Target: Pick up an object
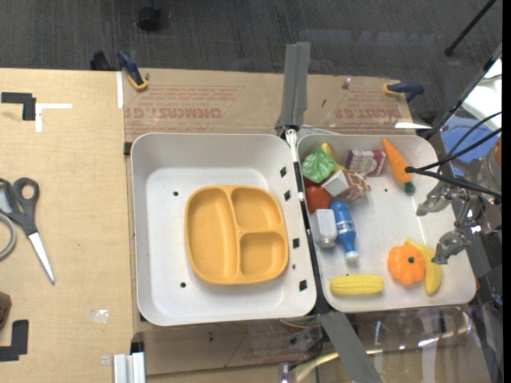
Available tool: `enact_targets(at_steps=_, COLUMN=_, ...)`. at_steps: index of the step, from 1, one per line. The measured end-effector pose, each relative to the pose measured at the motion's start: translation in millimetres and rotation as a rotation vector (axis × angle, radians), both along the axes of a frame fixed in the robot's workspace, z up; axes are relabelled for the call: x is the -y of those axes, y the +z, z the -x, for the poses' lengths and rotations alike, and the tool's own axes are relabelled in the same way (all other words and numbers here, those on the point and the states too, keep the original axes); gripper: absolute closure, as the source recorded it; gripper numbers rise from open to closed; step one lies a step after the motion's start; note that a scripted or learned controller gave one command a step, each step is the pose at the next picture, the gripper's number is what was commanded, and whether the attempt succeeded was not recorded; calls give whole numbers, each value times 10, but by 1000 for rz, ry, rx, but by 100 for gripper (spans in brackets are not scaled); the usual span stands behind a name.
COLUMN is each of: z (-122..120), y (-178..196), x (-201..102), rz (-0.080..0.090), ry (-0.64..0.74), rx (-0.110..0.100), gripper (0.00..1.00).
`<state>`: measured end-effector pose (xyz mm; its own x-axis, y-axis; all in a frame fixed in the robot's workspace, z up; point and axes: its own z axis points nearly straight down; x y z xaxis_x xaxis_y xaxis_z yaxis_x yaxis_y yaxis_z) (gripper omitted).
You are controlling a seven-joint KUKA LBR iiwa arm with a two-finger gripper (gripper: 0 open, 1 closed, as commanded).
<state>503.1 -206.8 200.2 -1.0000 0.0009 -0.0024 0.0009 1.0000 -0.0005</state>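
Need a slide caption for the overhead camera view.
Hand open above right bin, near pumpkin; yellow tray in left bin.

arm cut off at right edge

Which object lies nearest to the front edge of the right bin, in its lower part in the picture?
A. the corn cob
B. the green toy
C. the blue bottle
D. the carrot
A: the corn cob lies along the lower wall of the right bin, below the blue bottle, while the carrot and the green toy are near the far wall.
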Motion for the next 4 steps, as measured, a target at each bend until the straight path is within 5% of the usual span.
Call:
enact_targets(at_steps=1, z=241, y=-1079, x=147, rz=1, ry=-27, rx=1, gripper=0)
enact_targets(at_steps=3, z=-1235, y=-1059, x=31, rz=1, ry=-42, rx=5, gripper=0)
enact_targets(at_steps=4, z=-852, y=-1071, x=-349, rz=0, ry=-48, rx=2, gripper=0)
